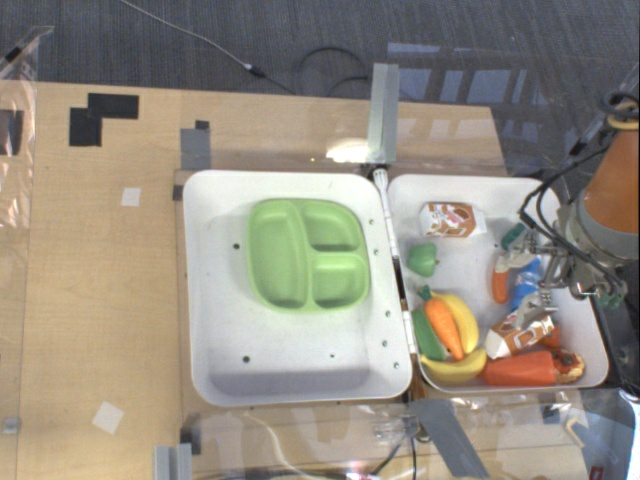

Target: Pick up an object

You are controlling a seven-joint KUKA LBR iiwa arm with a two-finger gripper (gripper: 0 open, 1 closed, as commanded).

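The right white bin (470,193) holds several toy foods. A brown-and-white packet (447,220) lies at the back, with a green pepper (423,259) just in front of it. A carrot (443,326) rests on a banana (455,360) at the front left. My gripper (537,280) hangs low over the bin's right side. It is right over a blue item (526,282), with a small orange piece (499,282) to its left. A red-and-white carton (520,336) and a long red-orange piece (520,369) lie just in front of it.
The left white bin (215,268) bears a green divided plate (305,254). A metal divider (396,278) runs between the two bins. The grey arm with its orange band (612,183) and dark cables (545,203) stands over the right bin's far right edge.
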